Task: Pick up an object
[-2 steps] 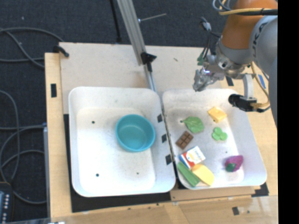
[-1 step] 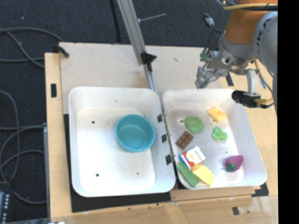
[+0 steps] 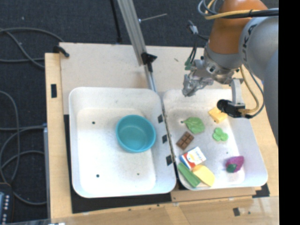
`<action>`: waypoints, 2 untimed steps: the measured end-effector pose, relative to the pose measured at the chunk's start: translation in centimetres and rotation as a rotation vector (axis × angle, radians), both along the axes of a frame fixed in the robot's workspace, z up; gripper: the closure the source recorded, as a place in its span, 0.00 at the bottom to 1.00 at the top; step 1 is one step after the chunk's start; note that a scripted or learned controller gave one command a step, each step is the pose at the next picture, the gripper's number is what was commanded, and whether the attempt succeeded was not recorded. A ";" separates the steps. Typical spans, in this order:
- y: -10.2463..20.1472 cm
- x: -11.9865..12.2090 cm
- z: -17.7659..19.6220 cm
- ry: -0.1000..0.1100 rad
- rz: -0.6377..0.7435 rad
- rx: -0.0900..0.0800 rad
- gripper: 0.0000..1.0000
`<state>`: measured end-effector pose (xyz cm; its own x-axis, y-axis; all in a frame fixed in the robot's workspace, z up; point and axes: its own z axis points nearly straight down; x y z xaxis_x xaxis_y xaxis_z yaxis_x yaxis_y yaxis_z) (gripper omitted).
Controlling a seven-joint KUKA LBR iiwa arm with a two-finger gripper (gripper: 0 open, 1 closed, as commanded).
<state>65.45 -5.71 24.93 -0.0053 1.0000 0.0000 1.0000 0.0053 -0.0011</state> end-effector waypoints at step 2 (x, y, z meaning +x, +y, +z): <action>10.0 -4.3 1.3 -0.001 0.003 0.003 1.00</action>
